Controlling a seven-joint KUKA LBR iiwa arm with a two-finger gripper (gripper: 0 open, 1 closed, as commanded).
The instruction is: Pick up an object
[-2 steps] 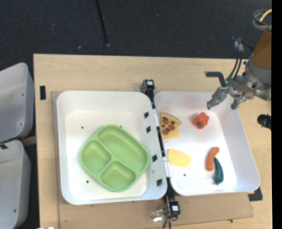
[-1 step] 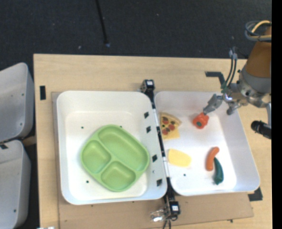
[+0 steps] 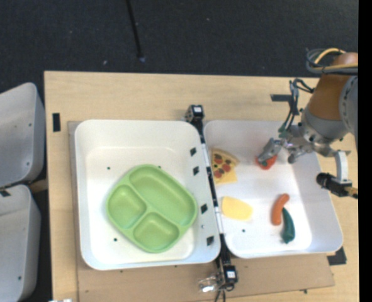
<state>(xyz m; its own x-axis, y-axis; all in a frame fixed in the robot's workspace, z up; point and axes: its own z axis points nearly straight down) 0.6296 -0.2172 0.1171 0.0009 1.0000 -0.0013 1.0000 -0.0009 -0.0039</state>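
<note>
In the right bin (image 3: 324, 231) lie a pizza slice toy (image 3: 223, 166), a yellow wedge (image 3: 237, 209), an orange-red sausage (image 3: 279, 209) and a dark green pod (image 3: 287, 226). A small red object (image 3: 265, 162) sits near the bin's back. My gripper (image 3: 281, 152) hovers over the back of this bin, open. Its left finger (image 3: 270, 148) is right above the red object, which lies at that tip and not between the two fingers.
The left bin (image 3: 88, 168) holds a green divided plate (image 3: 151, 207). A black-clipped divider (image 3: 208, 187) separates the bins. The grey and orange arm (image 3: 327, 109) leans in over the bench's right side.
</note>
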